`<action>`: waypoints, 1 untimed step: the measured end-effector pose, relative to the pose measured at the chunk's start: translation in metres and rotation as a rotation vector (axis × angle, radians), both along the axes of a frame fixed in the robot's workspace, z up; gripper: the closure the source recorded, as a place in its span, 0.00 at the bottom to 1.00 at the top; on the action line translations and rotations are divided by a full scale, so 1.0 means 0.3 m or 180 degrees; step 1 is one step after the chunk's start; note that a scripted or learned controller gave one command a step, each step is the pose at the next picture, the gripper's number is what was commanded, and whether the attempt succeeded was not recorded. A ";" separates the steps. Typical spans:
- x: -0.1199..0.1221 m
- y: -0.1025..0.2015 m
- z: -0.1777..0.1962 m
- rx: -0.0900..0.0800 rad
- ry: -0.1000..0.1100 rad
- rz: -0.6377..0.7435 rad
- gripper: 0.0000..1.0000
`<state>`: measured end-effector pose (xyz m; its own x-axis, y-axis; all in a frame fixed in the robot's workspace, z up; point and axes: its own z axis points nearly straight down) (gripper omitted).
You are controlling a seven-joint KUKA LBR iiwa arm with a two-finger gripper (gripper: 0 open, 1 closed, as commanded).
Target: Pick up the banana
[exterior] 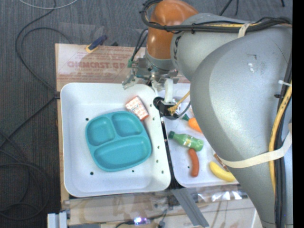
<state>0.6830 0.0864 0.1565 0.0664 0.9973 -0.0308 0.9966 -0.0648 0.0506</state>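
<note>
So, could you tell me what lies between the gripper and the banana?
In the camera view, a carrot and a green bottle lie in the right bin between the gripper and the banana.

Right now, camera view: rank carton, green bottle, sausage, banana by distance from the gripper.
From the gripper:
1. carton, left bin.
2. green bottle, right bin.
3. sausage, right bin, lower.
4. banana, right bin, lowest.
</note>
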 end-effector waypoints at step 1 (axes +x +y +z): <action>0.000 0.003 0.000 -0.0002 0.0001 -0.0008 0.00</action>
<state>0.6831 0.0873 0.1565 0.0688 0.9971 -0.0313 0.9965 -0.0672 0.0504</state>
